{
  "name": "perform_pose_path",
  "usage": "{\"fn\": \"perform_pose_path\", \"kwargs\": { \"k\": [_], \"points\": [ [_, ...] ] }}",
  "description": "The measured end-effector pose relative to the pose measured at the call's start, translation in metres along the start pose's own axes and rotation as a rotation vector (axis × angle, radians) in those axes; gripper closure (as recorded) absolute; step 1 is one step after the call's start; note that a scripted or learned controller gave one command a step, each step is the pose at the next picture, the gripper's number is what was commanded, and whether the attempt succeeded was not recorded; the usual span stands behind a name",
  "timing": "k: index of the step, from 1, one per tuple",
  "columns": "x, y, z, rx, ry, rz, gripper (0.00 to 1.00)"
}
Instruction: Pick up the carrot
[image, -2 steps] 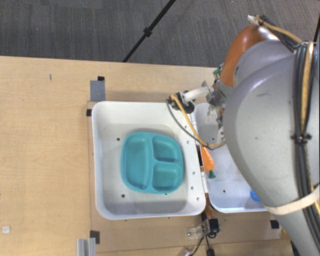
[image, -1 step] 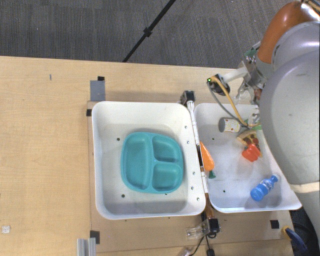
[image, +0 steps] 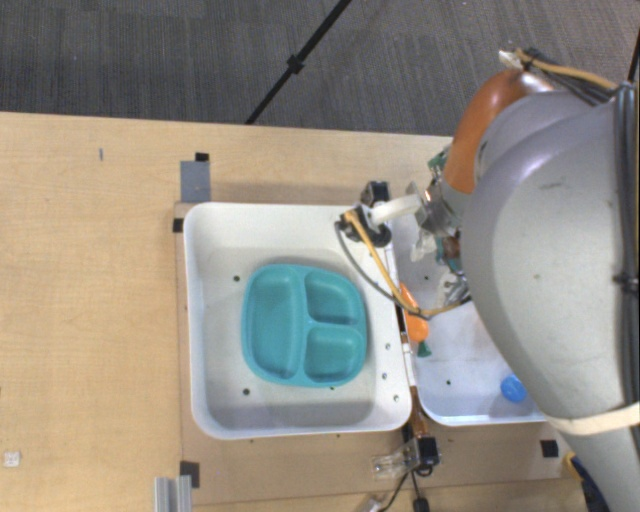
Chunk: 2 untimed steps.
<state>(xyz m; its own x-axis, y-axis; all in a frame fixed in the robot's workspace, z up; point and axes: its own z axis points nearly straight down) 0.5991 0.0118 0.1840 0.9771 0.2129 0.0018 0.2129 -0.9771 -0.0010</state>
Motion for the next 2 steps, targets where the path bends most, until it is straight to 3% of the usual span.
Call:
{"fn": "perform_pose_path", "kwargs": {
  "k": [1,2],
  "points": [
    [-0.046,0.052,-0.055,-0.003,0.004,-0.044,0.00],
    [0.040,-0.001,0.000,-0.001,0.000,0.010,0.00]
  ]
}}
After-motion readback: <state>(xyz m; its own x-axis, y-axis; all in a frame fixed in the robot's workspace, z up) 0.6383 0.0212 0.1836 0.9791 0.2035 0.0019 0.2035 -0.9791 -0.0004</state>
